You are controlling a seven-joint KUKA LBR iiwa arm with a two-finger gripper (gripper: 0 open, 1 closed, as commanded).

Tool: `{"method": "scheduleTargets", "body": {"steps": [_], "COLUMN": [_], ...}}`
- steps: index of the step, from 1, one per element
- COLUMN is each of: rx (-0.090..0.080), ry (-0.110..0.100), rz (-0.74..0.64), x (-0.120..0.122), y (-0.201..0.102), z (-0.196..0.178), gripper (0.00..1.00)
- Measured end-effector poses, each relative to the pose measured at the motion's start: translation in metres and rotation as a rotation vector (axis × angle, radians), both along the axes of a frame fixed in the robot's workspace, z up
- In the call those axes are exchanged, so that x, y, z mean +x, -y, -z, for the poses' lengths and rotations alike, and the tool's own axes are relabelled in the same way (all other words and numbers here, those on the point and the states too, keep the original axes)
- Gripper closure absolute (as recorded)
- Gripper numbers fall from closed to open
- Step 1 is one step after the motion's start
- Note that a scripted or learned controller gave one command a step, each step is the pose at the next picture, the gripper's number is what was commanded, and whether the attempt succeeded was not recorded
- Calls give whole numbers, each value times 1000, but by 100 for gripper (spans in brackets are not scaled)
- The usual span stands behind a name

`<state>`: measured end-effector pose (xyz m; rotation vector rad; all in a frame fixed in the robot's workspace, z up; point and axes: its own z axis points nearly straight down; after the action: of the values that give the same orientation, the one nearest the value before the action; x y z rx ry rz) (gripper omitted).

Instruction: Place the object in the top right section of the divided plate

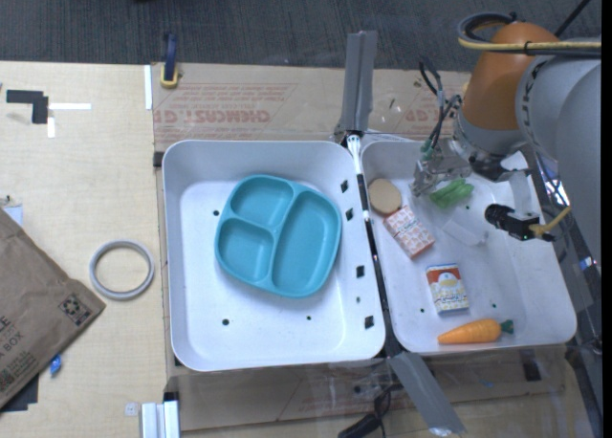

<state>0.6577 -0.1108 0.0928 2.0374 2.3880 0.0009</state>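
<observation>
Over the right bin our hand sits low beside a green object, though we cannot tell whether it is open or closed. If the grip is poor (many tries fail), we could drop it short of the blue plate in the left bin.

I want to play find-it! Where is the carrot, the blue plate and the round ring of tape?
carrot (469,333), camera view, middle of its orange body.
blue plate (308,235), camera view, floor of its big section.
ring of tape (98,259), camera view, left side of the band.
</observation>
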Motion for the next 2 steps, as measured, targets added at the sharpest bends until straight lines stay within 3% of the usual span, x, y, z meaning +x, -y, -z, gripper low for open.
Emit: {"method": "scheduleTargets", "body": {"steps": [1,2], "rx": [1,1], "ry": [-3,-2], "rz": [-204,-318], "x": [-92,-140], "y": [-12,64], "z": [1,1], "gripper": [100,100]}}
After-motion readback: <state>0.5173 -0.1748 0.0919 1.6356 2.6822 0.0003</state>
